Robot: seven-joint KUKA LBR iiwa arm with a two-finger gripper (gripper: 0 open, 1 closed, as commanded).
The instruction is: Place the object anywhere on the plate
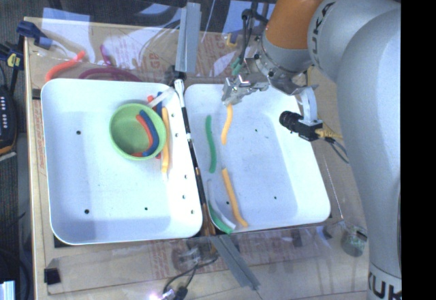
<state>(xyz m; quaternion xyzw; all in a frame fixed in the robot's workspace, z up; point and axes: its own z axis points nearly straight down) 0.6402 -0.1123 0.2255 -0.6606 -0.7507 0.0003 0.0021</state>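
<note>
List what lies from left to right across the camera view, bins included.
Left bin → green plate → green strip → orange strip hanging at the pincer → right bin → grey arm.

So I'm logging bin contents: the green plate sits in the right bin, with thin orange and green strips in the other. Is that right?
Not quite. The camera view shows the green plate in the left bin; the loose orange strip and green strip lie in the right bin.
</note>
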